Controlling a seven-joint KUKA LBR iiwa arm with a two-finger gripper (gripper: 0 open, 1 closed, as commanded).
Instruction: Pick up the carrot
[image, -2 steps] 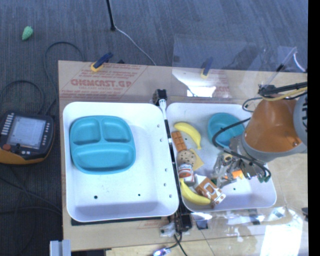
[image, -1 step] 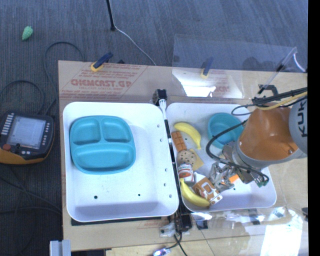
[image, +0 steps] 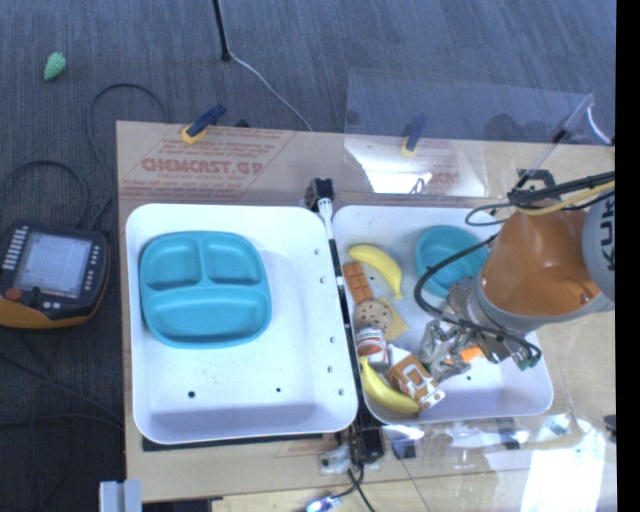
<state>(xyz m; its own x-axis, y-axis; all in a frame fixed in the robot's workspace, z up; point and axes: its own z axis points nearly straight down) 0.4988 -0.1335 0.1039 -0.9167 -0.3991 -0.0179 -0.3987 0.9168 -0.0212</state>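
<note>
- Here, carrot (image: 478, 349): an orange sliver in the right bin (image: 520, 400), lower centre, largely hidden under the gripper (image: 446, 357).
- Gripper directly over it; fingers' spacing cannot be told.
- Just left: orange-and-white box (image: 412, 378), banana (image: 385, 393), can (image: 371, 345), cookie (image: 374, 313).
- Upper right bin: second banana (image: 377, 264), blue bowl (image: 447, 255).
- Left bin (image: 240, 390): blue divided plate (image: 204, 287).

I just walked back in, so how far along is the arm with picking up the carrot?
Done: the arm has reached into the right bin, and its gripper is low among the food. In hand: something orange, likely the carrot, sits at the gripper, but a grasp isn't clear. Left: a confirmed grip and the lift.
</note>
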